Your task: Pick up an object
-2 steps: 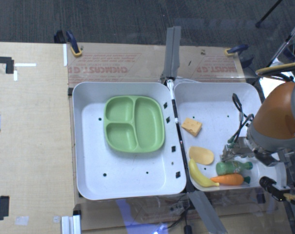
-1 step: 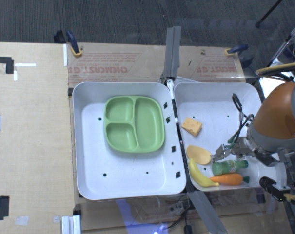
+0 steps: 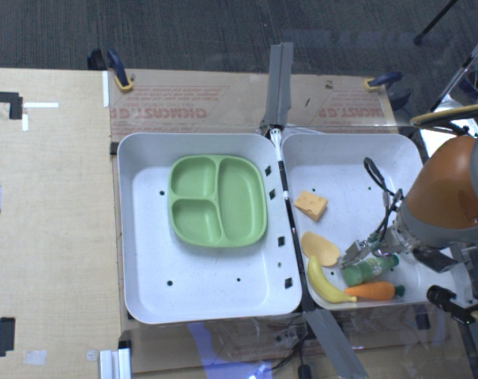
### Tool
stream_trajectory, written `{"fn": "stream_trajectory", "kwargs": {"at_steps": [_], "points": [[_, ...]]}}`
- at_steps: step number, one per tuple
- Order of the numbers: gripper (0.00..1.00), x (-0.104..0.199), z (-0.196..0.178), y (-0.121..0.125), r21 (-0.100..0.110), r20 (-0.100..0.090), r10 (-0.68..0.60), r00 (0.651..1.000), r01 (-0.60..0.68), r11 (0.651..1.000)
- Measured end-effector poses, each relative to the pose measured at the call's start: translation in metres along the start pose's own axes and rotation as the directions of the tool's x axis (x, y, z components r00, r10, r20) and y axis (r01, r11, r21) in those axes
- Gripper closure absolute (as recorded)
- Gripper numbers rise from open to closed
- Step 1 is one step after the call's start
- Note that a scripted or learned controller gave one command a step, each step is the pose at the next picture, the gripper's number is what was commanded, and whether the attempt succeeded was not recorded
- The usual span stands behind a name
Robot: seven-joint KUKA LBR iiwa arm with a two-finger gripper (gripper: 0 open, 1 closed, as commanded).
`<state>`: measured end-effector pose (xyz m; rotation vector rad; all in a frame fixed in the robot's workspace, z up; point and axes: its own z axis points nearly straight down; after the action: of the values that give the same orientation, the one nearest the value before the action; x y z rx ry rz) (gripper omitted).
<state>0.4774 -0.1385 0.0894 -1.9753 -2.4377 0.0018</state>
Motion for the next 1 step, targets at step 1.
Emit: {"fn": "stream_trajectory", "kwargs": {"at_steps": [1], "points": [[1.0,-0.001,-0.0066,0.0,0.002,-0.001,0.004,1.0,-0.004,1.0]]}}
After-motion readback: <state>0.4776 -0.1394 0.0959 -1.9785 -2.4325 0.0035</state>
